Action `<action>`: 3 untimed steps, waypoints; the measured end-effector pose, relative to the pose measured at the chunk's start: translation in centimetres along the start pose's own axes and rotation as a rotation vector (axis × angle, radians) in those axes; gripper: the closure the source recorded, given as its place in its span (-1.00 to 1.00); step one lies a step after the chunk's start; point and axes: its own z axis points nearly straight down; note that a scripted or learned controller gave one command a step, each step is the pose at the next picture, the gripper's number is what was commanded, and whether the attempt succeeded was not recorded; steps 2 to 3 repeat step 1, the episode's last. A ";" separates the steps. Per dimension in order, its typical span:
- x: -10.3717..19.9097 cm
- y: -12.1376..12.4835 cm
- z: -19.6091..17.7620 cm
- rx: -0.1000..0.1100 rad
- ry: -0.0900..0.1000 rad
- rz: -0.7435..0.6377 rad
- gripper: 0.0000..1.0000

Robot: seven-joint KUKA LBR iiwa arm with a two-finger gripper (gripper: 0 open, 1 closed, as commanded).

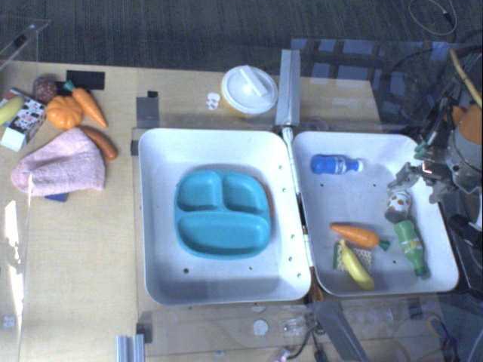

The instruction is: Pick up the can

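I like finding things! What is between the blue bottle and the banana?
In the camera view, the carrot lies between the blue bottle and the banana, nearer the banana. The rest of that stretch is bare bin floor.

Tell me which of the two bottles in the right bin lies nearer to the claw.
The green bottle, lying near the bin's right wall below the claw. The blue bottle lies further left, by the bin's far wall.

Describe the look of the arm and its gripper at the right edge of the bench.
The arm is pale grey with an orange band at its upper part. Its gripper is dark grey metal, angular, with a small red light glowing beside it. Dark cables loop behind the arm over the bench's right end. No printed markings can be made out at this size.
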 end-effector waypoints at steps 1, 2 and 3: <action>1.9 1.0 10.2 -0.009 0.001 0.123 -1.00; 1.9 1.0 10.2 -0.009 0.001 0.123 -1.00; 1.9 1.0 10.2 -0.009 0.001 0.123 -1.00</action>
